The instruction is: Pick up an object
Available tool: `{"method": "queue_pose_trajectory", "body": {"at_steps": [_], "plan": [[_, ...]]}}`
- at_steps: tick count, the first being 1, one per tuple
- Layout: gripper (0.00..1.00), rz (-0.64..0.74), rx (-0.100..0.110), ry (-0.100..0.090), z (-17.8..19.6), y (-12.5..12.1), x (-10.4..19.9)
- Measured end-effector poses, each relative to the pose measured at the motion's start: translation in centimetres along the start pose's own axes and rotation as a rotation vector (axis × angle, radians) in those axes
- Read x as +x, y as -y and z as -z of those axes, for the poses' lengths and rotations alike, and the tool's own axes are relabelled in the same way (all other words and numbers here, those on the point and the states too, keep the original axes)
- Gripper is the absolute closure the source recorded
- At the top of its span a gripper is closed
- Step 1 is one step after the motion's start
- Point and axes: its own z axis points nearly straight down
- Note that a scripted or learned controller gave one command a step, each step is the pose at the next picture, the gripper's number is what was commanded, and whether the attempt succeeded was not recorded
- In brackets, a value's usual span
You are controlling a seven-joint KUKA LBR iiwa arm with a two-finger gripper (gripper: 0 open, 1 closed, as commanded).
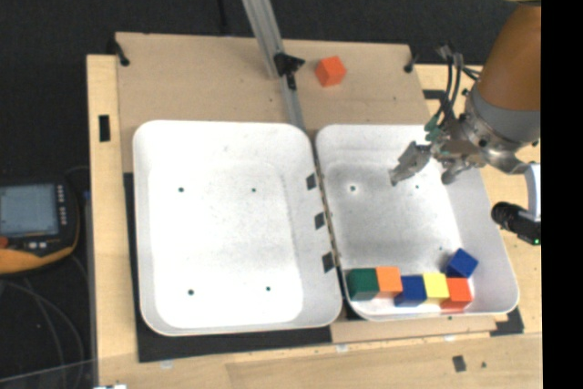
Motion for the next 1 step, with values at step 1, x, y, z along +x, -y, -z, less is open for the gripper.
{"method": "queue_pose_trajectory", "body": {"at_steps": [1], "plan": [[0.0,-0.005,0.008,0.001,-17.56,2.22,-4.64]]}}
